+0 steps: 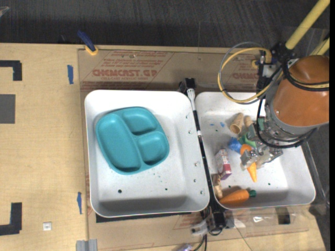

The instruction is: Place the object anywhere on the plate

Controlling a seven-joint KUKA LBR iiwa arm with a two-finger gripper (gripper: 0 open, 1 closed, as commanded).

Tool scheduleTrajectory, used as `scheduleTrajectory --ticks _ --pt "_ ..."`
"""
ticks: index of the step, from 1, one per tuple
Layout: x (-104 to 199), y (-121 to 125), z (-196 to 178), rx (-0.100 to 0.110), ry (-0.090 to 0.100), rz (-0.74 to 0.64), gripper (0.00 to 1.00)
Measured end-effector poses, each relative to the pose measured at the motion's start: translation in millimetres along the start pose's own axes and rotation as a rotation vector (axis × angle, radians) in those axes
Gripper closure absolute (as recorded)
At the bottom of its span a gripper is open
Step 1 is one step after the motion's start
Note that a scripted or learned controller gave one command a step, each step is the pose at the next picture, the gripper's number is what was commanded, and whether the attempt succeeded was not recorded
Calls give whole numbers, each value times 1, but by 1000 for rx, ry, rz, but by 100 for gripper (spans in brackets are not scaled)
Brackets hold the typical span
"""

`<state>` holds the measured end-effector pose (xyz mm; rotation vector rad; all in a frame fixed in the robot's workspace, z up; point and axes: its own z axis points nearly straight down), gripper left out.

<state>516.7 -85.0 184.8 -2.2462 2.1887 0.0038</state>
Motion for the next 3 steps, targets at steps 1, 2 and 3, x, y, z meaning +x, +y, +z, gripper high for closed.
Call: scheduleTrajectory --ticks 1,2,3 --pt "-126 -36 -27 6 -4 -54 100" --pt "-212 -96 -21 4 -4 164 100" --pt "-266 -65 -52 6 -5 131 100"
